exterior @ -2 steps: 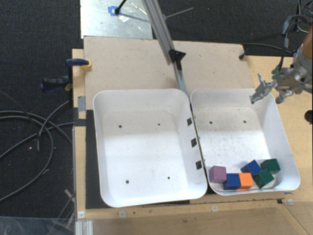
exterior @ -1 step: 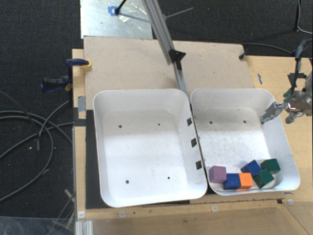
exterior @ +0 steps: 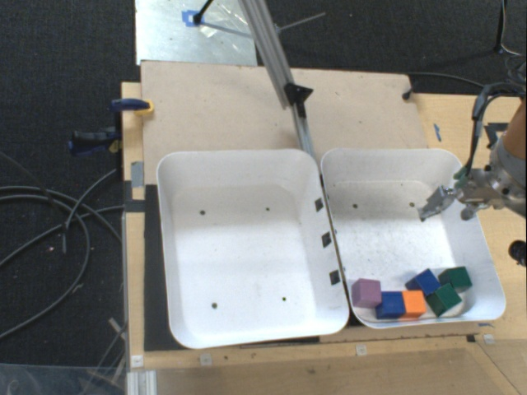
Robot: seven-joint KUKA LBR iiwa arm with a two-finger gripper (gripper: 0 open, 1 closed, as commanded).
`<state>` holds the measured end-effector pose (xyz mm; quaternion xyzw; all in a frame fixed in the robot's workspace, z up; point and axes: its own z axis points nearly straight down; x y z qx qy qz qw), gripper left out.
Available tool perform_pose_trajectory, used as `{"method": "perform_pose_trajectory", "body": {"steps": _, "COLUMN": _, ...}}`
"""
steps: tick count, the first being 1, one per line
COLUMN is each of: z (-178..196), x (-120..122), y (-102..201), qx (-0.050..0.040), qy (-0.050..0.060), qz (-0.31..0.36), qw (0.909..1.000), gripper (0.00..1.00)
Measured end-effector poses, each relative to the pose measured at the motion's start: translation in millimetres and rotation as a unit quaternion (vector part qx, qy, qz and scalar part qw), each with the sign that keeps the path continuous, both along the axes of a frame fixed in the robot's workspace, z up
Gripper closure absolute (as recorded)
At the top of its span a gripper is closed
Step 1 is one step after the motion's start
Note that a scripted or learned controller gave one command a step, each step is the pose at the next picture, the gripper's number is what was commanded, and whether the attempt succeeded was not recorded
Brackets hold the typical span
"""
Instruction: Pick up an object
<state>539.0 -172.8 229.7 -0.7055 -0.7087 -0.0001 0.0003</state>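
We note white bins (exterior: 247,171); blocks: one purple (exterior: 366,292), two blue (exterior: 391,304), one orange (exterior: 413,303), two dark green (exterior: 445,299).

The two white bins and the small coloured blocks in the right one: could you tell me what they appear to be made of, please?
The left bin and right bin look like thin moulded plastic: smooth, matte white, with rounded corners and lips. The blocks, such as the purple block and orange block, look like painted wood or foam: flat, solid colours with no glare. The view cannot settle which.
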Motion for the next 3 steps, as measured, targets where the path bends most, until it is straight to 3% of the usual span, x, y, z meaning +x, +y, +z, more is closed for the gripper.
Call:
{"method": "perform_pose_trajectory", "body": {"steps": 1, "z": 33.7, "x": -43.2, "y": 22.0, "qx": 0.0002, "qy": -0.002, "qz": 0.000, "qw": 1.0000, "gripper": 0.00}}
{"method": "perform_pose_trajectory", "body": {"steps": 2, "z": -10.8, "x": -30.6, "y": 39.3, "qx": 0.0003, "qy": 0.001, "qz": 0.000, "qw": 1.0000, "gripper": 0.00}}
{"method": "perform_pose_trajectory", "body": {"steps": 3, "z": 25.6, "x": -54.3, "y": -4.1, "qx": -0.0023, "qy": -0.003, "qz": -0.003, "qw": 1.0000, "gripper": 0.00}}
